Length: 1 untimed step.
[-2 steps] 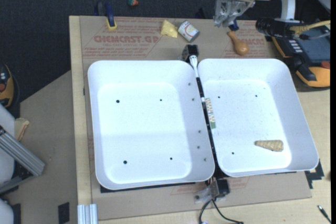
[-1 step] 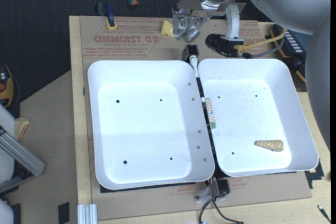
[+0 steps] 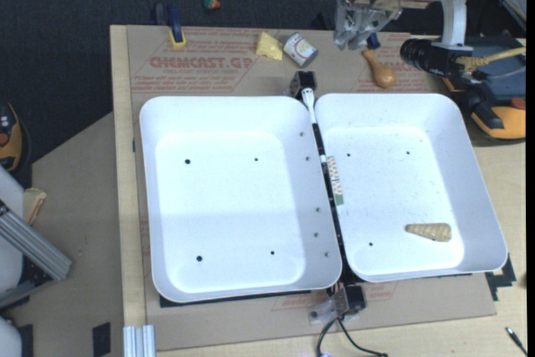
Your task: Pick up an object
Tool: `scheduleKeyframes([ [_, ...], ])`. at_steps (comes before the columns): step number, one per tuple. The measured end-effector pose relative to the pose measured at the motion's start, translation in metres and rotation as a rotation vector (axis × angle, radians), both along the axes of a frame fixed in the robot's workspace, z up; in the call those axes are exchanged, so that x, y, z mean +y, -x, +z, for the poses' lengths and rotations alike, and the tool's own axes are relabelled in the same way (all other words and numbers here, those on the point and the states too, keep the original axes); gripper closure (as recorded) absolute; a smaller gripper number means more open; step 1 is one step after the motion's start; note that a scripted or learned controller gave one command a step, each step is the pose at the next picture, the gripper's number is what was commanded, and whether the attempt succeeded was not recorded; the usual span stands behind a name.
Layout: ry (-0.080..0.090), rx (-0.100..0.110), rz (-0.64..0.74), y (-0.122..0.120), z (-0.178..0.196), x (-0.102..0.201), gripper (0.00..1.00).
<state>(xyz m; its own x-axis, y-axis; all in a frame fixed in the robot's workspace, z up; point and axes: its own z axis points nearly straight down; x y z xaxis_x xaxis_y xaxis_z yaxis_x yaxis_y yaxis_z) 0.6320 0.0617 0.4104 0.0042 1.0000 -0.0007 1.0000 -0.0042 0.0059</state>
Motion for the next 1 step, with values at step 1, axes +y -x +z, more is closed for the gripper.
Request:
scheduleKeyframes([
  [1, -0.002, 0.013, 0.012, -0.0163, -0.1031, 0.1038, 1.0],
])
